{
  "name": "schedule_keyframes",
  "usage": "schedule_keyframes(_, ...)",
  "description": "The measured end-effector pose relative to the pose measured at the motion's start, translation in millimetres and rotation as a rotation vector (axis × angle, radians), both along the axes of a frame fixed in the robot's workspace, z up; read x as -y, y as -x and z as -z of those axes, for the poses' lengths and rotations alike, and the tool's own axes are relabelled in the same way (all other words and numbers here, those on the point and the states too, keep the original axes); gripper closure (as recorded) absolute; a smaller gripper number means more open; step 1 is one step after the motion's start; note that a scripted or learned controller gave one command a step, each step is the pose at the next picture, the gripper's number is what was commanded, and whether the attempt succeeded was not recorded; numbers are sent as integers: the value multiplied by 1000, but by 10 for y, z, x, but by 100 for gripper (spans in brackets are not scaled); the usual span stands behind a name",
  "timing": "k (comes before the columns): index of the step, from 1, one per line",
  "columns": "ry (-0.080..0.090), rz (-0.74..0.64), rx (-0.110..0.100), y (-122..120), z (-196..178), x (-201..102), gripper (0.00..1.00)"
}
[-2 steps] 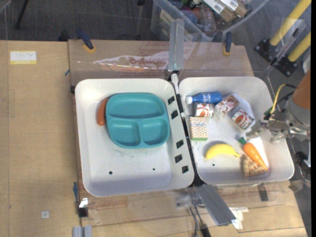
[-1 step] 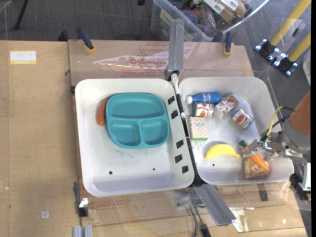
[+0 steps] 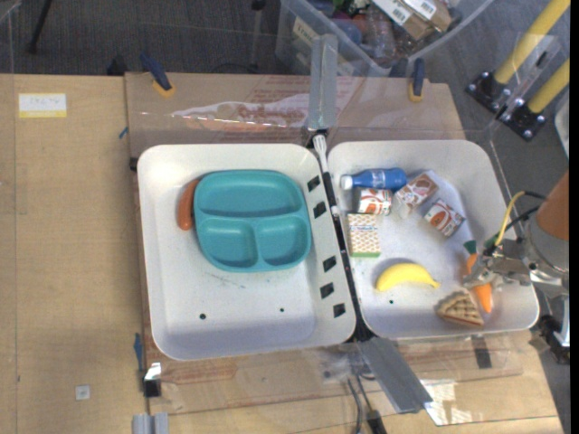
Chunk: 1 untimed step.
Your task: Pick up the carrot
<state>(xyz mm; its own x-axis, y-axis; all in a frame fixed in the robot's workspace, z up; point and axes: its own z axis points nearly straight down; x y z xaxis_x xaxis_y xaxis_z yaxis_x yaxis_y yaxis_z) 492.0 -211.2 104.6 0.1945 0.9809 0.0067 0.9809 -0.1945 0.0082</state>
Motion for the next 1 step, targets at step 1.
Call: schedule_keyframes(1,6,-124,-6,-666,-1081,-545,100)
